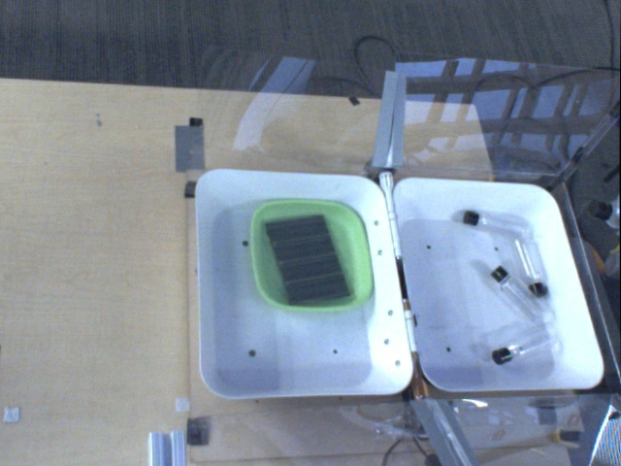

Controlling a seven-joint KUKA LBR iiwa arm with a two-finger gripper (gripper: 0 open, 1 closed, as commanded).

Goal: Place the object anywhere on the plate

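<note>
My jaws: opening and load cannot be determined. The dark ribbed object lies flat on the green plate, inside the left bin

No readable text, no labels, no brands, no numbers, no signs anywhere

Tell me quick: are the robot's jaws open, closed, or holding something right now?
Gripper: cannot be told from this view. The dark ridged block lies on the green plate with nothing gripping it.
</note>
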